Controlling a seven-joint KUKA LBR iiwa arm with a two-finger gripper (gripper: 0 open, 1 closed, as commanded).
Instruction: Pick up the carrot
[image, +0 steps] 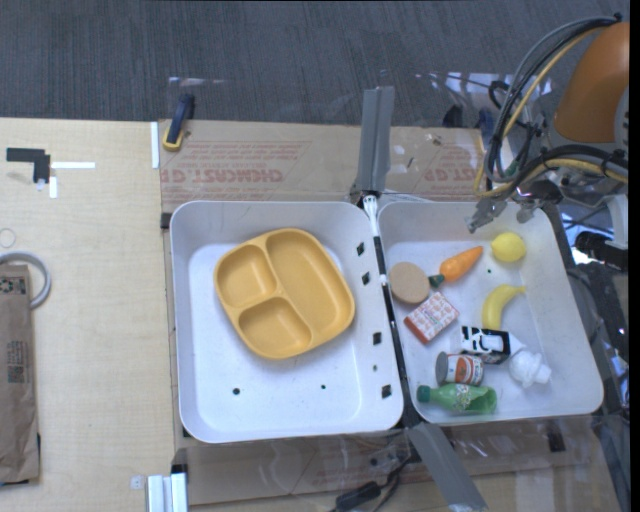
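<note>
Hanging above the far edge of the right bin (560, 400), the gripper (493, 213) sits just beyond the carrot (461, 264) and has nothing in it. How wide it is open cannot be told, because it looks small and dark against the cables. The carrot lies on the floor of the right bin, near the far side, with its green end pointing at a round tan block (409, 282). A lemon (508, 247) sits just beside the carrot on its other side, and a banana (500, 301) lies a little nearer the front. The arm seems to be at the reaching step. Next it likely needs to go down over the carrot and close on its orange middle without bumping the lemon.
</note>
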